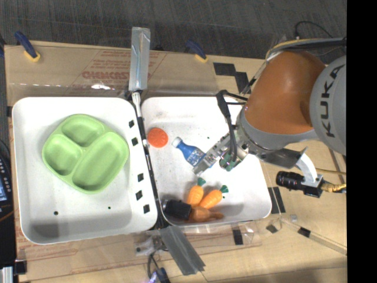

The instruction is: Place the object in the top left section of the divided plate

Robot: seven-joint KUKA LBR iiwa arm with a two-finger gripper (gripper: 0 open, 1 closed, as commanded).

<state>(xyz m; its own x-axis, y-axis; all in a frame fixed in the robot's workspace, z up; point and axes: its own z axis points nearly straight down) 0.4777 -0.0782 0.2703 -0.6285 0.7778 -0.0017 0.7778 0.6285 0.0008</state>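
Camera view, fixed overhead, slanted. Nearest the gripper: small blue bottle (189,151) with white cap, lying on its side on the floor of the right bin (261,188), about mid-bin, cap end pointing up-left, base end pointing down-right toward the gripper (218,158). Gripper just beside the bottle's base end, possibly touching; contact too small to confirm. Cannot tell whether gripper is apart or together; bottle not seen clamped. Up-left of the bottle, near but apart: orange ball (157,137), close to the bin's left wall. Below the bottle, along the near wall: two toy carrots (204,197) with green tops, side by side and touching. Just left of them, a dark object (175,208), shape unclear, in the lower left corner. Above the gripper: grey arm (283,99) with broad orange band, reaching in from the right, covering the bin's upper right corner. Black cables looped beside it. Black cylinder (297,180) sticking out past the bin's right rim. Left bin (35,217) touching the right bin along the shared wall. Inside it, green divided plate (86,152), three sections, sitting up-left of centre, well apart from the bottle, nothing visible in any section. Both bins on flat cardboard (70,63). Two blue clamps (26,46) at the far edge.
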